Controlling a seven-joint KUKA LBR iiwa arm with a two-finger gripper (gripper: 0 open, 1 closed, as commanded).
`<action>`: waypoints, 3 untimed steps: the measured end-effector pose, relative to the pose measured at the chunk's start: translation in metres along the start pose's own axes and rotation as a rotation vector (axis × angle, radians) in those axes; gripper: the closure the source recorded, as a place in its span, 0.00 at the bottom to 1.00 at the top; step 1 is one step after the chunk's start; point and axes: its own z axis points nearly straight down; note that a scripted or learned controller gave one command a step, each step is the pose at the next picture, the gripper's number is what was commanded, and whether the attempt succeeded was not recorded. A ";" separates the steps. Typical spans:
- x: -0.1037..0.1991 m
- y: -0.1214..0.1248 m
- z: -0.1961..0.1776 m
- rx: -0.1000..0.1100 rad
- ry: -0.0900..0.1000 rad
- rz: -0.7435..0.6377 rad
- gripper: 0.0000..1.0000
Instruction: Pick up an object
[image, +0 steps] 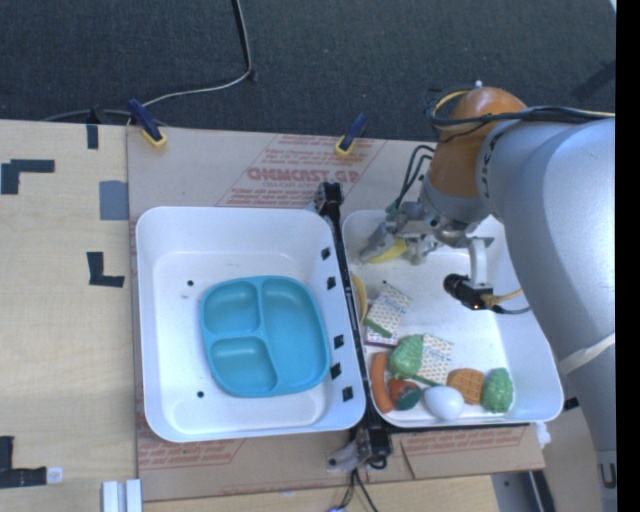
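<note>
Our jaws' state we cannot tell; the gripper (392, 243) hangs at the right bin's (530, 345) far-left corner. Nothing looks lifted yet, so we judge the pick undone.

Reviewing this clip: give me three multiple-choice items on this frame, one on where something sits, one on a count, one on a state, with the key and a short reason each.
1. Where does the blue plastic divided tray lie?
A. In the left white bin
B. In the right white bin
C. On the cardboard outside both bins

2. How many compartments does the tray have?
A. Two
B. Three
C. Five

3. How does the white egg-shaped toy stand in relation to the two-finger gripper?
A. Clamped between its fingers
B. Lying in the bin near the camera-side wall, apart from it
C. Resting on top of the arm

Key: 1 A, the tray rests flat on the left white bin. 2 B, two compartments above and one below. 3 B, the egg lies among the toy foods in the right white bin, while the gripper is at the far end.
</note>
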 end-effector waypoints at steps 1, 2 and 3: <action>0.000 0.000 0.000 0.000 0.000 0.000 0.00; 0.003 0.000 0.000 0.000 -0.001 0.001 0.00; 0.002 0.000 0.000 0.000 0.000 0.000 0.00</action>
